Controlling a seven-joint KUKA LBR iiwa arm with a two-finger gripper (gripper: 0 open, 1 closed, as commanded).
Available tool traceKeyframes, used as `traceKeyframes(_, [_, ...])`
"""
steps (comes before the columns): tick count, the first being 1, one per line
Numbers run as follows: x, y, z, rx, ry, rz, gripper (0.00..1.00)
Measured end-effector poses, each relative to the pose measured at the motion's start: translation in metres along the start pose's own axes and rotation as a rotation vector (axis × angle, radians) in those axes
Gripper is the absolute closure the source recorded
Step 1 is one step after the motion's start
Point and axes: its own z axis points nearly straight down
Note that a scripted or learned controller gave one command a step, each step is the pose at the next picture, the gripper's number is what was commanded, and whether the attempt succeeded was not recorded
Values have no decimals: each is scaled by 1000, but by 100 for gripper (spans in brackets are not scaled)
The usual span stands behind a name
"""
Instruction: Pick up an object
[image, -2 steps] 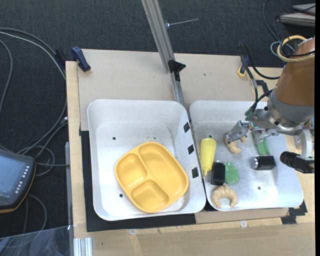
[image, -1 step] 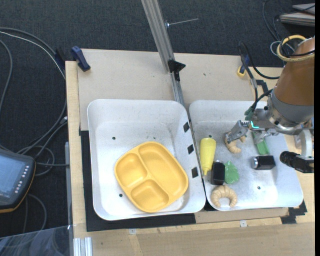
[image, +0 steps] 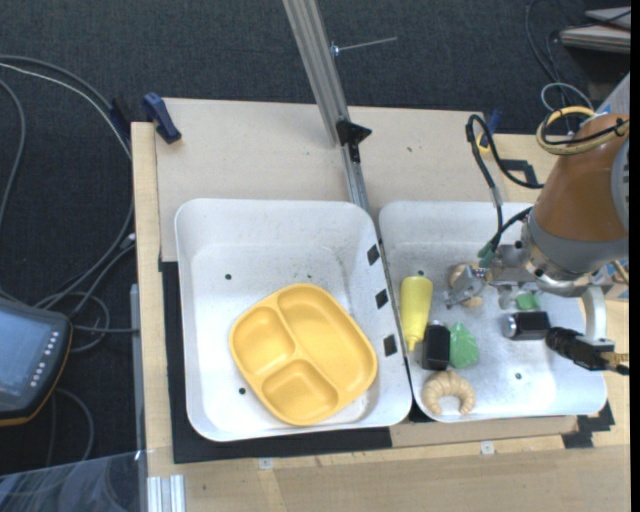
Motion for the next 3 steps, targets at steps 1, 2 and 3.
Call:
traceKeyframes(1, [-6,-7,59,1,0,0,0])
traceKeyframes(2, [-6,-7,79,-2,0,-1,0])
traceKeyframes(3, [-5,-6,67,-7,0,-2,100])
